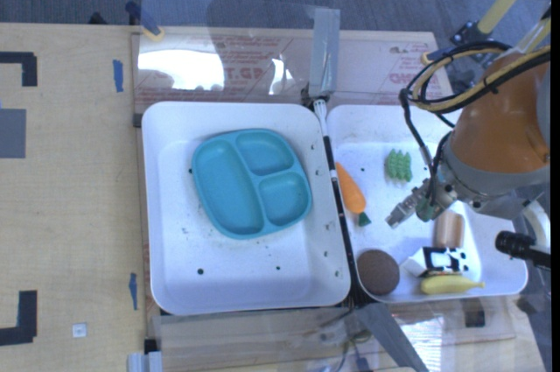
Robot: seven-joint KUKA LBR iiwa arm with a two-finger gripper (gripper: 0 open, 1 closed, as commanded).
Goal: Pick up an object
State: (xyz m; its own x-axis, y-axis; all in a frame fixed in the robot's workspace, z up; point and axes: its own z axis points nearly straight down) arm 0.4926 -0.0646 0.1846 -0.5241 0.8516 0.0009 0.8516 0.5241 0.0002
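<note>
**A:** Where is the gripper (411, 208), and what could it take?

**B:** It hangs over the middle of the right bin (376, 138), reaching in from that bin's right edge. Nothing sits between its tips. How the jaws stand I cannot tell; the wrist covers too much of them.

**A:** And the candidates?

**B:** All in the right bin. A toy carrot (351, 191) lies along the left wall, a green bunch (399, 164) sits toward the far edge, and a brown cylinder (449, 229) is just beside the gripper on its near-right side. Along the near edge are a dark round piece (378, 270) in the near-left corner, a black-and-white block (444, 259) and a banana (448, 283) touching it. The left bin (166, 186) carries a blue divided plate (252, 182).

**A:** Which would you go for?

**B:** The carrot or the green bunch, I'd judge. Each lies apart from its neighbours, so the fingers can drop on either side without nudging anything. The block and banana crowd each other against the near wall.

**A:** Any advice for the carrot?

**B:** Close across its narrow width, not along its length, and centre on the orange body, away from the leafy tip. It lies close to the left wall, so the wall-side finger needs room. Lift only after it is firmly pinched.
</note>
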